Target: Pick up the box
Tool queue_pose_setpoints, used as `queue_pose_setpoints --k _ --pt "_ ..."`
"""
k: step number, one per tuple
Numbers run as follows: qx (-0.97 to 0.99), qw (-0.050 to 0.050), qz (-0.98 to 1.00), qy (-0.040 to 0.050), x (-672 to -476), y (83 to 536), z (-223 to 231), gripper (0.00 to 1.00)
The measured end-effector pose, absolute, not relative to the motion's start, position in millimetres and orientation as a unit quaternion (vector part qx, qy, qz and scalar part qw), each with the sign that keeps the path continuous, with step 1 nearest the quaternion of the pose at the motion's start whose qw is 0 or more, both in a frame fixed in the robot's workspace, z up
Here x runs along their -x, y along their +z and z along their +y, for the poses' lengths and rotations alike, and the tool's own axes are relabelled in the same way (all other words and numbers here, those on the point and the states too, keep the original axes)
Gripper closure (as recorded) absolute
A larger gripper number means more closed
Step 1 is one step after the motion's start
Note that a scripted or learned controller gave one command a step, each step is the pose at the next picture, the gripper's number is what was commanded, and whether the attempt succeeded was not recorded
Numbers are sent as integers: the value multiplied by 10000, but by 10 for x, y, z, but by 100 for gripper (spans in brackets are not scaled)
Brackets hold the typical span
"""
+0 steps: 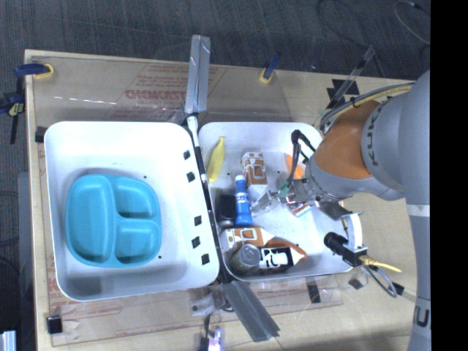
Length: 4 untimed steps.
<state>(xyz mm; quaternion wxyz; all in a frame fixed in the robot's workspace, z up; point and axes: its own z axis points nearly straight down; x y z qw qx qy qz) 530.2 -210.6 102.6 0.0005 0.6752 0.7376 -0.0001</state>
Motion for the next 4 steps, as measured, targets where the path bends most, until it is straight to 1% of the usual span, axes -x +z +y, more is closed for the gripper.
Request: queue_pose_setpoints --k 1,2,3,4 --pt "-6753 -2 7376 -3 -5446 2028 -2105 0" --pt "-6599 4 7513 -2 -5570 2059 -2109 0" --pt "-6333 3 7739 -7 -5588 2216 -2102 0" --pt "-6433 -17 7656 -10 -5264 908 -2097 0"
